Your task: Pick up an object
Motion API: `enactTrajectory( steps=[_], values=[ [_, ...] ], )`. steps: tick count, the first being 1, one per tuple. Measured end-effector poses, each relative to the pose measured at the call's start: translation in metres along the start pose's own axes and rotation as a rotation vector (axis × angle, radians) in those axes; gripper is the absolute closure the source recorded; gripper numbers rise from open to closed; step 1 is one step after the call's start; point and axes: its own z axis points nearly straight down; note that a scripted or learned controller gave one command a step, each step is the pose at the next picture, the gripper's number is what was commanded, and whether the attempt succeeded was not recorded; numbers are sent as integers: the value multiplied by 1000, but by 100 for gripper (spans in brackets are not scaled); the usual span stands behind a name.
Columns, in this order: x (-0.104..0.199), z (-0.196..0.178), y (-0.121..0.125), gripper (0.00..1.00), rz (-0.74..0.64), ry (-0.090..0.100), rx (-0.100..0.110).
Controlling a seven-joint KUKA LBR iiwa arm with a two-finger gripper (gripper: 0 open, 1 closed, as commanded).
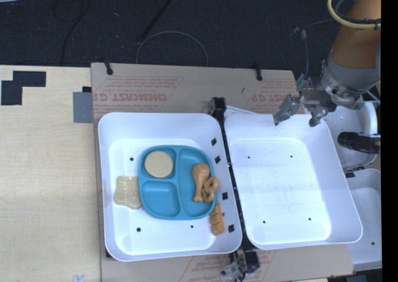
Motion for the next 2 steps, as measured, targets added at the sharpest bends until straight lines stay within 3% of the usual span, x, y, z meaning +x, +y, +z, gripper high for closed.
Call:
enactTrajectory(
  steps=[1,2],
  values=[
    [0,-8,2,0,-1,-2,-12],
    [-3,57,2,0,-1,-1,-6]
  ],
)
